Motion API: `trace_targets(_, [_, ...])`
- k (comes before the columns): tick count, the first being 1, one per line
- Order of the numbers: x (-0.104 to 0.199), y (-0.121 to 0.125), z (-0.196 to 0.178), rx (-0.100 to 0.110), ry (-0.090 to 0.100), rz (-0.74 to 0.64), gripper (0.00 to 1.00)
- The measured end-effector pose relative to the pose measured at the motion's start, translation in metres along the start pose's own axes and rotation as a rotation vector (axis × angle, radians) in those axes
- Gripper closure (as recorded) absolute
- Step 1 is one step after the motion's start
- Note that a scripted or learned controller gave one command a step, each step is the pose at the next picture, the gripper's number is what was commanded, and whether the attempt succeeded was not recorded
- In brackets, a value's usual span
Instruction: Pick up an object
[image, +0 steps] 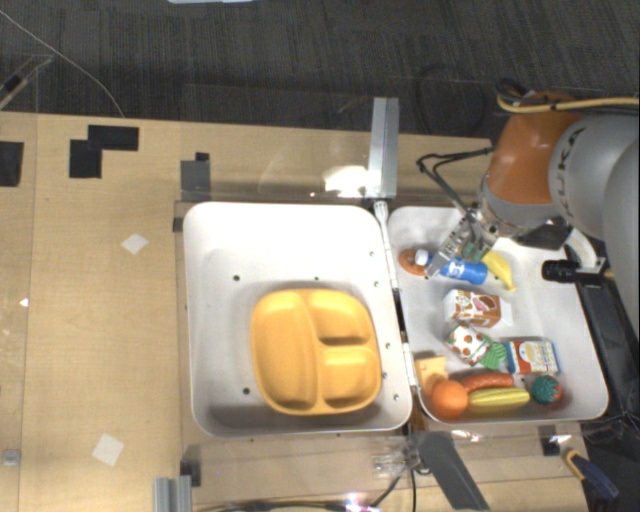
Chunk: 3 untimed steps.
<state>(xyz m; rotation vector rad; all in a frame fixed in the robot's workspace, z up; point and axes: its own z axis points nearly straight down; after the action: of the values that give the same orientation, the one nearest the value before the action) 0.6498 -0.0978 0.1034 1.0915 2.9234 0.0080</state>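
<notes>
The gripper (462, 243) hangs low over the back of the right bin (580, 330), right above a blue-and-white bottle (462, 270); whether it is apart or together I cannot tell. A yellow banana (498, 270) lies just beside the bottle. Toward the bin's front edge sit small cartons (476, 309), an orange (450, 399) and more toy food. The left bin (215, 300) holds a yellow divided tray (314, 350).

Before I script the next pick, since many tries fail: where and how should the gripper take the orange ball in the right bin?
Grip the orange ball across its middle, coming straight down from above. It is round, so any width suits, but it sits in the near corner of the right bin, against the wall, with a red item and a yellow item touching its right side. Probably close the fingers along the free diagonal.
</notes>
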Motion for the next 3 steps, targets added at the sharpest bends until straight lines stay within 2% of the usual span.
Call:
trace_targets(1, [0.007, 0.027, -0.089, 0.001, 0.004, -0.024, 1.00])
trace_targets(2, [0.008, 0.025, -0.084, 0.006, 0.010, -0.022, 0.00])
trace_targets(3, [-0.010, 0.007, 0.001, 0.010, 0.014, 0.069, 0.00])
